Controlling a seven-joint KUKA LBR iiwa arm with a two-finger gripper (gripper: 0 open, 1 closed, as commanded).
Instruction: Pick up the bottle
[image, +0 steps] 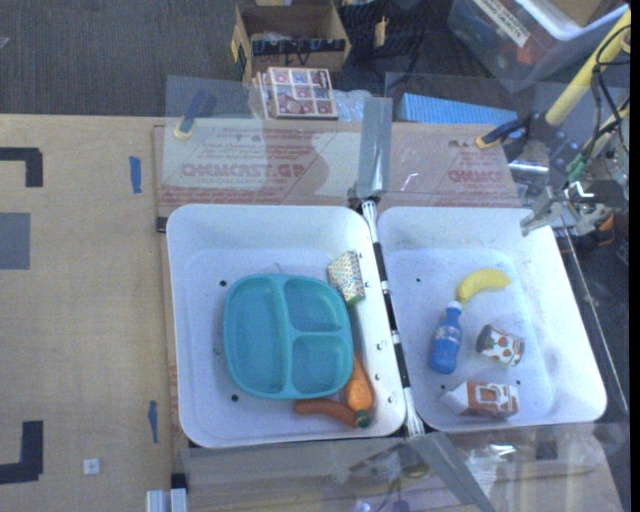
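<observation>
The bottle (446, 340) lies in the right bin (575, 300) with a banana (483, 283); the left bin (190, 300) holds a tray (288, 335). The pincer (560, 205) hovers; its opening I cannot tell.

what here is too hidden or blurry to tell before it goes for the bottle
- Gripper, camera view: small and lost among cables at the right bin's corner; finger state unreadable.
- Bottle: label too small to read.
- Two small cartons: print blurred.
- Carrot in the left bin: partly tucked under the teal tray.

Grey metal gripper (560, 205) – yellow and black cables above
</observation>
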